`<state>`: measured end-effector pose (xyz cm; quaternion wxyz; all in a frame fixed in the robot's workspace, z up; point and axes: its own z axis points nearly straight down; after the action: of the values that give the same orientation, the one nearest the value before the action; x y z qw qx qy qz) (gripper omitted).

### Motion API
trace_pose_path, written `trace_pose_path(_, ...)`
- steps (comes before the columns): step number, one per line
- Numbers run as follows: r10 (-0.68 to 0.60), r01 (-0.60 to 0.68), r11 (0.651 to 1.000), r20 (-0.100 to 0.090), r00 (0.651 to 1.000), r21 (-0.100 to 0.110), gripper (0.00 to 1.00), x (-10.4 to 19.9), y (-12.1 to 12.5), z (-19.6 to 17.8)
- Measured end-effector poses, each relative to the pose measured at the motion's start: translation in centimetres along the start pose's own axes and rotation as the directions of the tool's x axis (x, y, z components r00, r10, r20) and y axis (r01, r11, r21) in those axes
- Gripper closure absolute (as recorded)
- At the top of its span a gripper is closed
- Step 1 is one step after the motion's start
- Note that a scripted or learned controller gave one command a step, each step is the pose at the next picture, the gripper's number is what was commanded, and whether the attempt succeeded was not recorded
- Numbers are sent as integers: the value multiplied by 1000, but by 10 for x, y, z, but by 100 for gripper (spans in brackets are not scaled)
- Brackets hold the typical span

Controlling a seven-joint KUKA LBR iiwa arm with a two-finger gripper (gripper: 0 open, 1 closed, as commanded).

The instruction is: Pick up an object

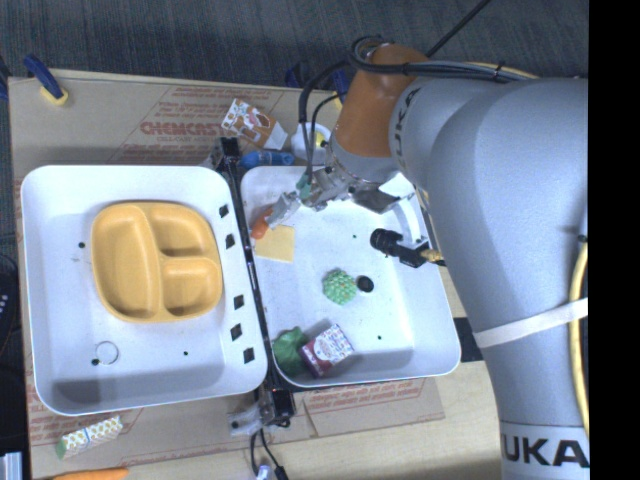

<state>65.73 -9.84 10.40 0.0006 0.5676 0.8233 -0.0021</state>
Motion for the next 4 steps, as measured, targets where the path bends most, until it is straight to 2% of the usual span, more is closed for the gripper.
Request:
trace_pose_path(1, 132, -132, 991, -5, 991, 1, 0, 18, -48, 12)
trace_pose_path(2, 33, -33, 999, -6, 999, 1, 0, 20, -104, -11)
trace_pose_path(3, -115, 115, 993, -4, 993, -2, 0, -5, -114, 12)
trace_pose_path(4, -294, 294, 956, -6, 956, -1, 0, 43, -118, 13)
